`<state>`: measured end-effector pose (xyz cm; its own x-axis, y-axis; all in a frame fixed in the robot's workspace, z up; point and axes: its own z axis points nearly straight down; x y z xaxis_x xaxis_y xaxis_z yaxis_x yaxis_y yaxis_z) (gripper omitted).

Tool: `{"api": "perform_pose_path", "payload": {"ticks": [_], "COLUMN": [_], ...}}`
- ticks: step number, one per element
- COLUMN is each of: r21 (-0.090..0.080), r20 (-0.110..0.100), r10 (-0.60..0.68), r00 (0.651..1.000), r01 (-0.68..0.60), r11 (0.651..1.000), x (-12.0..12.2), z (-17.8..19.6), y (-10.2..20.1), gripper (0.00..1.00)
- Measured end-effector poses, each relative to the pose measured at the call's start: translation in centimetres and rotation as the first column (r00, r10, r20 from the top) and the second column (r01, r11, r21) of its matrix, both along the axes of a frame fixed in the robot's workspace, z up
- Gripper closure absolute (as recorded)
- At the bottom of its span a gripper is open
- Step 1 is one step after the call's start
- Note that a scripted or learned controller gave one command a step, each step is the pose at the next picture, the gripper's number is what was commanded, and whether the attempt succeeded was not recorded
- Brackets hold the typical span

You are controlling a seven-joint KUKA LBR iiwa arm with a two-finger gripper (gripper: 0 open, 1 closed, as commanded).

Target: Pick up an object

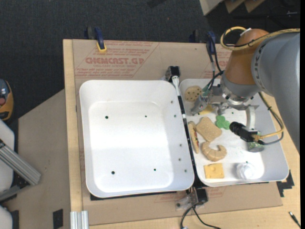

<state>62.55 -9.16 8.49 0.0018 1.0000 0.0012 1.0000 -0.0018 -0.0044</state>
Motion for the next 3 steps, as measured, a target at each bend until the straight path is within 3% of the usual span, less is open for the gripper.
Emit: {"api": "perform_pose_path", "payload": {"ticks": [1,2,3], "r21": [-0.002,-0.003,0.0], "r20": [0.001,0.006,0.011], "r10": [0.006,0.003,0.007], "r00": [1.0,1.0,1.0], "r01": [-0.006,-0.003,-0.007], "r11": [1.0,1.0,1.0], "x": [4.0,4.1,1.9], "z": [0.0,1.1,10.5], "y": [-0.5,-0.5,6.1], "gripper": [0.0,1.0,1.0]}}
